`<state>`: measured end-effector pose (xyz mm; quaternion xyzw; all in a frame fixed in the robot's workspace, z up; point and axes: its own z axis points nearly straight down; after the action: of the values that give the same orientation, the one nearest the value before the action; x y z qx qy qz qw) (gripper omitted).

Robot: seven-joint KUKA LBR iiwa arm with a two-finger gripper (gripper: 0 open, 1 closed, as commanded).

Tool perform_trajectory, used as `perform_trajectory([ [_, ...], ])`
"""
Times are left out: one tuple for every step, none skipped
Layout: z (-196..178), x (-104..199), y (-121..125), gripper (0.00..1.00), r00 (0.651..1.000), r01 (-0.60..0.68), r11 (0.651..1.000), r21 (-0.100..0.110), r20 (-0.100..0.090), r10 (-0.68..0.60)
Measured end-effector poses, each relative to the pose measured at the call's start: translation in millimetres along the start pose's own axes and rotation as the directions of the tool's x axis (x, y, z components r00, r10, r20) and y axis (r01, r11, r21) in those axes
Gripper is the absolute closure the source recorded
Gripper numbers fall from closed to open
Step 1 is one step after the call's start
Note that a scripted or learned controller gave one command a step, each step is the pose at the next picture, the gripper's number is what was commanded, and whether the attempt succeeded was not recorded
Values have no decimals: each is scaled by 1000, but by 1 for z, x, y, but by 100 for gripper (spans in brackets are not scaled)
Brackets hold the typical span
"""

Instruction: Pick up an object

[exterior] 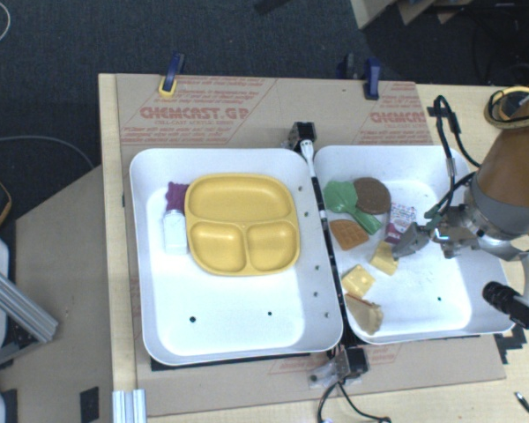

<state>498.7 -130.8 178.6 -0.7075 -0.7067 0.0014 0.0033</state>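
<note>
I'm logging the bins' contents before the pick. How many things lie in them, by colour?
Yellow: 3, the divided plate and two blocks
Green: 1
Brown: 1
Orange-tan: 2
Purple-and-white: 1
Total: 8

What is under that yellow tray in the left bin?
The yellow tray lies in the left bin. A purple and white item pokes out at its left edge. What else it covers cannot be seen.

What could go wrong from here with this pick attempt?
The gripper sits low in the right bin among close-packed pieces: a yellow block, a pink packet and an orange piece. It may nudge a neighbour or close on two at once. The block lies beside the tip, so a grasp could slip off its edge.
</note>
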Motion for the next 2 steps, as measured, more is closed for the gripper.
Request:
perform_trajectory([
  [44, 0, 5, 0, 1000, 1, 1000, -1, 0, -1],
  [96, 1, 5, 0, 1000, -1, 1000, -6, 2, 1],
])
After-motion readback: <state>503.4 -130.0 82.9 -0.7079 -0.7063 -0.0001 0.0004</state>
